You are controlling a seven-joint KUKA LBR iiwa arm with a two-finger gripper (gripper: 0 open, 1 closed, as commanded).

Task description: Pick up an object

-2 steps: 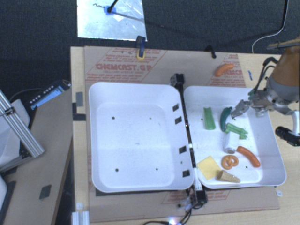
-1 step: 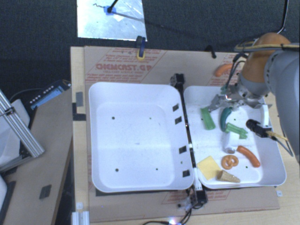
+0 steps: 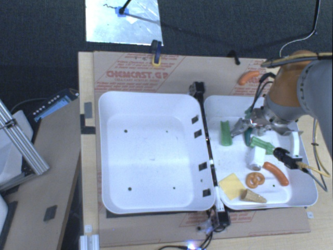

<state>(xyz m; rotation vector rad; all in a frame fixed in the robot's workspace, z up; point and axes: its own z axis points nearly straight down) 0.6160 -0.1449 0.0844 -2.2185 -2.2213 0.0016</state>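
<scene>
light: even, bright | glare: foil sheet (image 3: 123, 14) | focus: slightly soft

Both white bins (image 3: 151, 105) look like smooth, faintly glossy plastic. Beneath them lies a matt brown board (image 3: 135, 69) with red print. A shiny metallic sheet (image 3: 122, 14) rests on dark, rough carpet-like floor (image 3: 41, 35).

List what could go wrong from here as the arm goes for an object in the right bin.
1. The hand sits low among close-packed items: the green block, the teal piece and the white cylinder. It may nudge a neighbour or catch two.
2. The sausage and pretzel lie near the right bin's edge, where a grasp could hit the wall.
</scene>
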